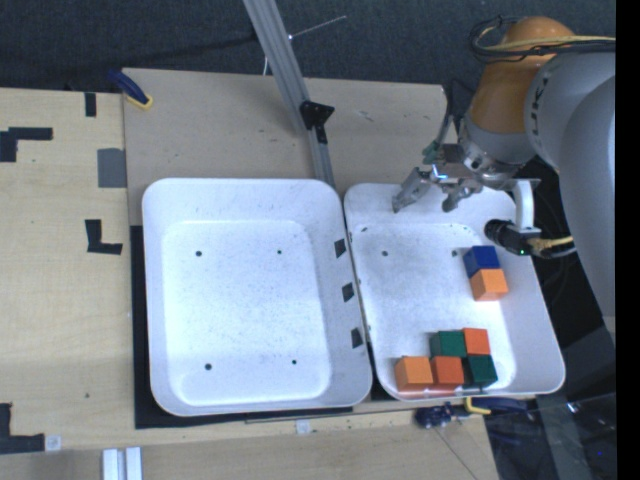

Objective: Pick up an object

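My gripper (430, 196) hangs over the far rim of the right bin (420, 298), its two fingers spread open with nothing between them. A blue block (481, 258) and an orange block (489, 284) lie together near the bin's right side, well below and right of the gripper. Along the bin's near edge sits a cluster: an orange block (413, 372), a second orange block (447, 370), two green blocks (449, 344) (481, 370) and a small orange one (476, 341).
The left bin (240, 288) lies beside the right one. A slanted metal pole (285, 63) with a black clamp (316, 115) crosses the bench above the bins. Black tape marks dot the wooden bench at left.
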`<state>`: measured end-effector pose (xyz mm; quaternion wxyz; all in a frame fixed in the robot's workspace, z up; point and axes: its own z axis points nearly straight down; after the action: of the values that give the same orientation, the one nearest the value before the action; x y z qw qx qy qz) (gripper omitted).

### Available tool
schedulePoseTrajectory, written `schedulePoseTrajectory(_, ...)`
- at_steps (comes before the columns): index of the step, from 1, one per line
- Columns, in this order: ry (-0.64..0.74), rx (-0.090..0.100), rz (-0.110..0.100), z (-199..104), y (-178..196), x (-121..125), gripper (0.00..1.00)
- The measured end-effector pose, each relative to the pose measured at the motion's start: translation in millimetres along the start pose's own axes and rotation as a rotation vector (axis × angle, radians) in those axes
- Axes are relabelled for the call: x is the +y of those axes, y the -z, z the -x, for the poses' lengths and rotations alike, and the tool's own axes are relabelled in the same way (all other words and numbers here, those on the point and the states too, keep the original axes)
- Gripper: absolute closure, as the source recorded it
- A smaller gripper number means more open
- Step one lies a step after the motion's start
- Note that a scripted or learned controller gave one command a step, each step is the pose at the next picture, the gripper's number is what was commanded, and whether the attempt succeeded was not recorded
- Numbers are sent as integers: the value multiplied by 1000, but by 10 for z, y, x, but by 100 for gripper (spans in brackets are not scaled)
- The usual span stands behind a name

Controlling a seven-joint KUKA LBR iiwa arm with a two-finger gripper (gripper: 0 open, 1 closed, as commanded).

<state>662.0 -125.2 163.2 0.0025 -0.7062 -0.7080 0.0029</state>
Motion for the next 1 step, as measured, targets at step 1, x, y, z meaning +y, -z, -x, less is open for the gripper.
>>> schedulePoseTrajectory(1,0,0,1,-39,-455,34,0)
